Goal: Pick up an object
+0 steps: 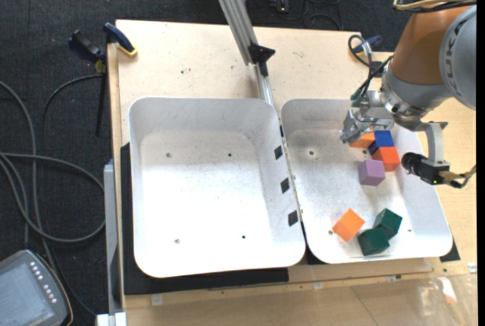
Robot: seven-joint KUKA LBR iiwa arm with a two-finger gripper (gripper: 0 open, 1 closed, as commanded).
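The right bin [318,127] holds several small blocks. A blue block [383,139] and an orange block [389,157] lie at its upper right, with another orange piece [364,140] beside them. A purple block [371,172] sits just below. Nearer the front lie an orange block [348,225] and two dark green blocks [389,221] [373,241]. My gripper [356,131] hangs low over the upper right cluster, right at the orange piece and the blue block. The wrist hides how its fingers stand.
The left bin [201,180] lies beside the right one, with a raised divider edge [284,165] between them. A slanted metal bar [231,2] crosses the bench's back. Clamps [102,44] sit at the bench's left corner. A black fitting [424,165] sticks out by the arm.
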